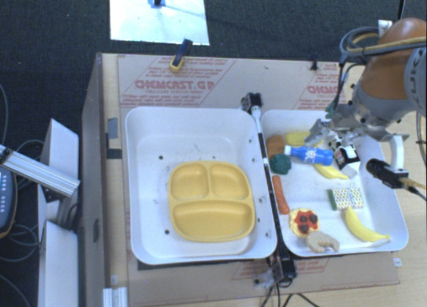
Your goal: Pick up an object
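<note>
Hovering, the two-finger gripper (331,140) (whether open or closed, I cannot tell) should descend squarely onto the blue plastic bottle (310,155) just below it.

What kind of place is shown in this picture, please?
Most likely a robotics lab test bench, not a kitchen. A grey and orange robot arm reaches over two white bins; the food, such as the banana and the slice of pizza, looks like plastic toys, and cables run around the bench.
</note>
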Motion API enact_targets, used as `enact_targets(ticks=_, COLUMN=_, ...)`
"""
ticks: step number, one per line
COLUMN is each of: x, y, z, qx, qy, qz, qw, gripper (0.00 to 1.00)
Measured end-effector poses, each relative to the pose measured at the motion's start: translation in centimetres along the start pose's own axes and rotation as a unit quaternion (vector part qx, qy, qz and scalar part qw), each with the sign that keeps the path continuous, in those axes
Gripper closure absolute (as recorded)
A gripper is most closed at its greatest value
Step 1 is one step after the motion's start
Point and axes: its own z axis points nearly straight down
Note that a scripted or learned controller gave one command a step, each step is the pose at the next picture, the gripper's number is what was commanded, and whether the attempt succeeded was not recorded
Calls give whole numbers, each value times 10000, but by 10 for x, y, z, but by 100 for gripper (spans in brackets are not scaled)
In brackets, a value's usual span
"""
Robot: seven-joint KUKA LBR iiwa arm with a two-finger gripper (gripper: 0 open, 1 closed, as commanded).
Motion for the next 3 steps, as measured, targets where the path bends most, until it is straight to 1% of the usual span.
enact_targets(ticks=1, x=16, y=62, z=93, qx=-43, qy=-6, qz=3, qw=10000, gripper=0)
enact_targets(ticks=2, x=-49, y=14, z=106, qx=1, qy=10, qz=-1, qw=10000, gripper=0)
enact_targets(ticks=3, x=-27, y=-78, z=107, qx=5, qy=3, qz=11, qw=10000, gripper=0)
